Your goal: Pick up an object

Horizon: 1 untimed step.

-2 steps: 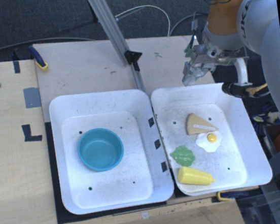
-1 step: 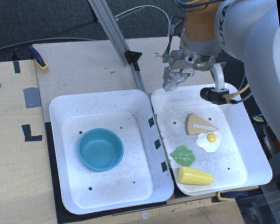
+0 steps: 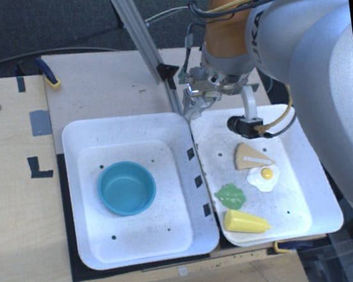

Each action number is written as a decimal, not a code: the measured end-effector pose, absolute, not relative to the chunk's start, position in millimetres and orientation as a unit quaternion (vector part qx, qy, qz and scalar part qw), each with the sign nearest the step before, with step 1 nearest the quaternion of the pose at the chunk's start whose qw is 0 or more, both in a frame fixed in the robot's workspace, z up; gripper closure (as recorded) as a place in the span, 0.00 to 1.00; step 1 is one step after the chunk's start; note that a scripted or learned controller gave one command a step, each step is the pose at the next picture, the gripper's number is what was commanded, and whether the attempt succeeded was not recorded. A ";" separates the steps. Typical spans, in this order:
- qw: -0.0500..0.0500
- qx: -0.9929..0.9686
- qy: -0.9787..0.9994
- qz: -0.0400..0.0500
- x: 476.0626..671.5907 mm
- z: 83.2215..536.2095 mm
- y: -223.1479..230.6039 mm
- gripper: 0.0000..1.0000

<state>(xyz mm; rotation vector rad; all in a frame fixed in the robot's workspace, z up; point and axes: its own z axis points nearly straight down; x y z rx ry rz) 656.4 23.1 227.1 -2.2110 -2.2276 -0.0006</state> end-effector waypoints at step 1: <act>0.001 -0.705 -0.710 0.000 666.6 230.5 75.2 1.00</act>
